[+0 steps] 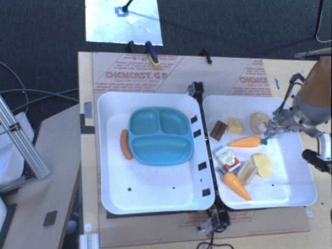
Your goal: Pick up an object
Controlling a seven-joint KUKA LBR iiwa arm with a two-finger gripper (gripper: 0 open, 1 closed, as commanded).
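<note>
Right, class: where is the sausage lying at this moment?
The sausage lies in the left bin, just off the left edge of the blue divided plate and running alongside it.

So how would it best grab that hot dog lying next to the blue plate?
Around the middle of the hot dog, coming straight down. It lies lengthwise beside the plate, so the fingers should probably straddle its narrow width, though the plate side looks tight.

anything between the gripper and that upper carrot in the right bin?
Nothing visible. The gripper sits over the right bin, right at the green-topped end of the upper carrot. The round beige item lies close beside it, just up-left, and could crowd the approach.
</note>
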